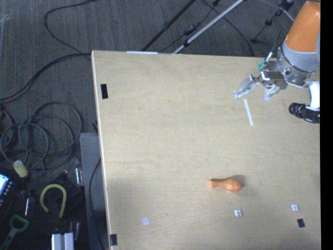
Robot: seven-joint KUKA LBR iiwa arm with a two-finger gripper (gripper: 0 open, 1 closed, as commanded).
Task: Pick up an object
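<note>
**A:** How do the jaws stand?

**B:** Spread wide, two silvery fingers (243, 91) splayed apart, pointing toward the left of the camera view. They hold nothing. They hang over the far right part of the tabletop (166, 139), below the arm's orange band (306, 22).

**A:** Anything close to them?

**B:** A thin white stick (248, 112) lies flat on the tabletop just beneath them, running at a slight slant toward the near edge. Its far end is just beside the left fingertip; I cannot tell whether the two touch.

**A:** And the other thing to be picked?

**B:** An orange pear-shaped thing (227, 184) lies on its side nearer the front, well apart from the jaws, narrow end to the left.

**A:** The surface itself?

**B:** Pale tan, plain. A small black mark (104, 91) sits near the far left edge, another (301, 223) near the front right, and a little white square (238, 212) lies just in front of the orange thing.

**A:** And the room?

**B:** Grey carpet (47, 46) all round, with black cables (41, 129) looped to the left. Stand legs (218, 14) cross the floor beyond the tabletop. A yellow-green U-shaped piece (53, 196) lies on the floor at lower left.
</note>
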